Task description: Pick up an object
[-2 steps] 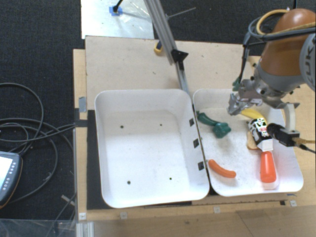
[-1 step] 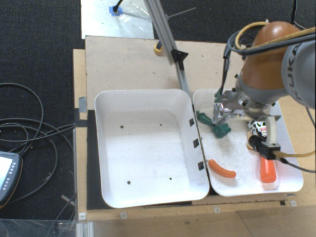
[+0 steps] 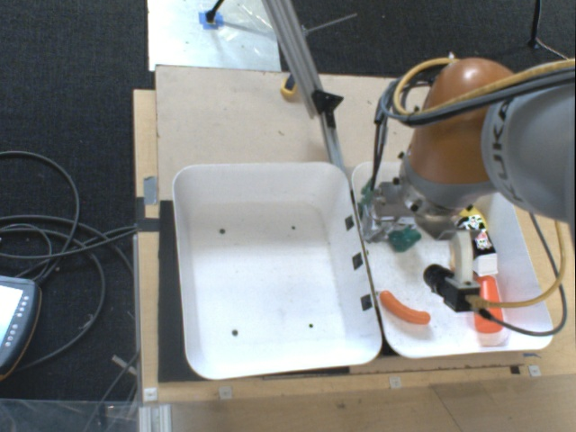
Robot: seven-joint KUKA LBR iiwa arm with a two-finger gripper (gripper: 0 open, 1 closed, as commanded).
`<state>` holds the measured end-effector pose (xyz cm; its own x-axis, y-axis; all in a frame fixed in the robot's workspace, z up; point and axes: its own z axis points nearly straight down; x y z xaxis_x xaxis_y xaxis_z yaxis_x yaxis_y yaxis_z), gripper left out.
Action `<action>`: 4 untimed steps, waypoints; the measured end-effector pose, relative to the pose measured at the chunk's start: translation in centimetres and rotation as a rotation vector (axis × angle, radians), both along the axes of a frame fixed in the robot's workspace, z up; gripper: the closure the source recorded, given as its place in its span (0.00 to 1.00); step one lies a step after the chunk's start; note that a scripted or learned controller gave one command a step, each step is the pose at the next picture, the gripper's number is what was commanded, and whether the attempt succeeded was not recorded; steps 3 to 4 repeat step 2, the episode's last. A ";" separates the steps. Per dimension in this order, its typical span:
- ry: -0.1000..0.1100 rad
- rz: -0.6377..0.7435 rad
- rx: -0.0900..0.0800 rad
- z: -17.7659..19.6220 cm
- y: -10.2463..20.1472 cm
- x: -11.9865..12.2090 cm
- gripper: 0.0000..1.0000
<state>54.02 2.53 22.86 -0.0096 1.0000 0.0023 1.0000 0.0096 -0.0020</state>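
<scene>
My gripper [image 3: 385, 226] hangs low over the left part of the right bin [image 3: 522, 241], close to the wall between the two bins. A small dark green object [image 3: 405, 238] lies right beside the gripper's tip, partly hidden by it. Toward the front of that bin lies an orange carrot-shaped object [image 3: 405, 309]. An orange-red bottle with a white cap [image 3: 489, 306] lies at the bin's right side. A small yellow, black and white item [image 3: 474, 224] peeks out from under the arm's wrist.
The left bin [image 3: 193, 268] stands beside the right one, their walls touching. A slanted metal pole [image 3: 301, 57] crosses the bench behind the bins. Cables and a pendant [image 3: 13, 318] lie on the floor at left.
</scene>
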 end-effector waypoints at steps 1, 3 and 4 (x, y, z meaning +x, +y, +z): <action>-0.001 0.000 0.000 0.1 3.8 -2.1 1.00; -0.003 -0.008 -0.001 0.1 3.5 -2.0 0.00; -0.003 -0.008 -0.001 0.1 3.5 -2.0 0.00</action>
